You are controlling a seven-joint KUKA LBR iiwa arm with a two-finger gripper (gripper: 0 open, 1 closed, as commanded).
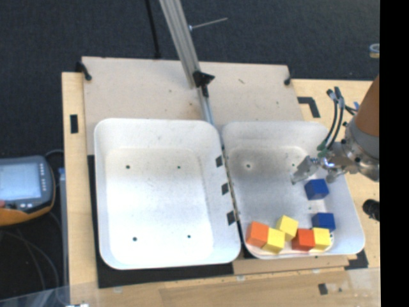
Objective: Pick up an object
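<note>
Blocks sit in the right bin (268,139), all toward its near-right corner. Largest to smallest:

- Bench (128,82): tan board, both white bins on it side by side. Left bin (160,190) has only dark specks on its floor.
- Arm (369,123): enters from the right edge, orange band visible, over the right bin's right side.
- Gripper (313,168): hangs low over the right bin, fingers spread apart, nothing between them. Released.
- Upper blue block (316,188): just near-side of the gripper tips, apart from the cluster; contact unclear.
- Near-edge cluster, left to right: orange block (258,233), yellow block (275,240) touching it, second yellow block (288,225) just behind, second orange block (303,238), third yellow block (321,238) touching that, lower blue block (324,220) behind it.
</note>
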